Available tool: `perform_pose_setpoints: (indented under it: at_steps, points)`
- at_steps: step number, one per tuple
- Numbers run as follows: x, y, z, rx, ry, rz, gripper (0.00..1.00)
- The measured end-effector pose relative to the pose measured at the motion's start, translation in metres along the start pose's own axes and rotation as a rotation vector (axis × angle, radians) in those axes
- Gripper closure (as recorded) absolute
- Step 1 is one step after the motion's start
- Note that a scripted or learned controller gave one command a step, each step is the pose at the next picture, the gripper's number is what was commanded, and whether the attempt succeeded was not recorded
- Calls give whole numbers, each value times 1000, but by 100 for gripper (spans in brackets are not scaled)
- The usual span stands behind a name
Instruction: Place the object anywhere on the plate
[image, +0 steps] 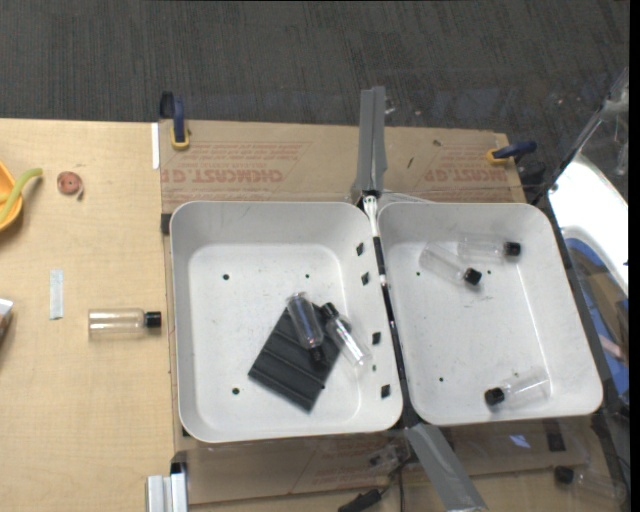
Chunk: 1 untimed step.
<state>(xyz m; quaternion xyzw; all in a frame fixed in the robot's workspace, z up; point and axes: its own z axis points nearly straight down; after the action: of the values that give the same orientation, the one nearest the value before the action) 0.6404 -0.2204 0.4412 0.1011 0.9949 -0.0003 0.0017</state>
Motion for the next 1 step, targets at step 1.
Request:
perform_pose_setpoints:
  at_steps: [1]
  points:
    - [0,0,0,0,0,0,0]
